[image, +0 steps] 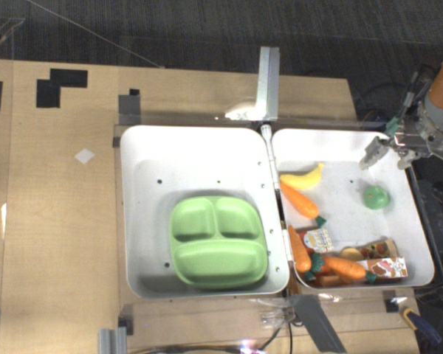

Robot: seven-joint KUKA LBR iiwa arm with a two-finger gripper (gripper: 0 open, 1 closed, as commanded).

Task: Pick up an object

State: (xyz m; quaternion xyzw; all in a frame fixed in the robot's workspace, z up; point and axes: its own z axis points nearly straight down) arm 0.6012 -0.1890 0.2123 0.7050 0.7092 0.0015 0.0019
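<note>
Bench top (59,220): pale wood-grain board, which filled the left and lower parts of the camera view. Black square marks (59,83) lay near its far left corner, and a small pale diamond patch (83,155) sat beside them. Floor (207,13): dark grey carpet with a fine ribbed weave ran beyond the far edge. Upright metal post (269,83): grey, it stood at the far side of the bench. Light: even, with a bright glare spot (240,113) at the post's foot.

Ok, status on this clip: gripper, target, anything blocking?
Gripper hovering over right bin's far right corner, nothing held. Nearest item: small green ball, untouched. Banana, carrots lie clear of it.
</note>
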